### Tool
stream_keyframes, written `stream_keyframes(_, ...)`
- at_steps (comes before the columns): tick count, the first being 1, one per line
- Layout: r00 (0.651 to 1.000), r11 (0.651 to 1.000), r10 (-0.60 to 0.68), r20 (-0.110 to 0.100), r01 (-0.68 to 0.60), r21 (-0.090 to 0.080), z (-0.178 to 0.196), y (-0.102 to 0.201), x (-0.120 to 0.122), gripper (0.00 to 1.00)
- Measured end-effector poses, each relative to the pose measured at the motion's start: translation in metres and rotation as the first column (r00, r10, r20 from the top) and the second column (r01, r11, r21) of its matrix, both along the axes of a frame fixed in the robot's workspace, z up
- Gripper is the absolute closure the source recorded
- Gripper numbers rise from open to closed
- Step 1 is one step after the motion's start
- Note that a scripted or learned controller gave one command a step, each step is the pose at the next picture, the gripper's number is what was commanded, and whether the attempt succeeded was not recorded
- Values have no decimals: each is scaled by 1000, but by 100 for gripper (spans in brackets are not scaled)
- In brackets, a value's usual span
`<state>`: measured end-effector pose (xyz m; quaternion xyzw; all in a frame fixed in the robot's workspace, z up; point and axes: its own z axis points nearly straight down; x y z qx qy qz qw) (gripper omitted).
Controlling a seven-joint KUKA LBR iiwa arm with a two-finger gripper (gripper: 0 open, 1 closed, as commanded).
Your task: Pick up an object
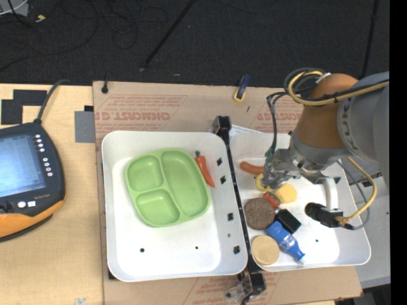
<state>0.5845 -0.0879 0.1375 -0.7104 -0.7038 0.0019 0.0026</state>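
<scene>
Gripper [272, 178] sits low over a small yellow piece [284, 192]; I cannot tell its grasp or the piece's long axis.

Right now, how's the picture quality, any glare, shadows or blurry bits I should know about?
In the camera view, the light is even and soft: the left bin shows mild glare on its white floor, the green divided plate casts a faint shadow, the small items beside the claw in the right bin look slightly soft, and the background above the bench is dark.
</scene>
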Motion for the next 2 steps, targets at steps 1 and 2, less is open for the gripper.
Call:
stream_keyframes(1, 1000, 1000, 20, 21, -20, 3, 186, 98, -19, 100)
stream_keyframes(2, 1000, 1000, 11, 5, -11, 0, 219, 97, -78, 100)
